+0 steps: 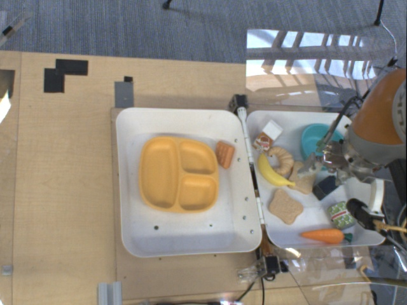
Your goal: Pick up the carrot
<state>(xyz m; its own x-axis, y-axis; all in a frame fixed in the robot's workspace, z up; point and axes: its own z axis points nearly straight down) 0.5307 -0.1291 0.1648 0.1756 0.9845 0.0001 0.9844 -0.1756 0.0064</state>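
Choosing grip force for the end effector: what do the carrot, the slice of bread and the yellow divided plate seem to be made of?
Carrot: likely moulded plastic, smooth uniform orange with a green stub end; a toy by the look.
Slice of bread: probably plastic or foam, matte tan with a darker crust edge; the view leaves it open.
Yellow divided plate: hard plastic, even colour, soft sheen, rounded moulded compartments.
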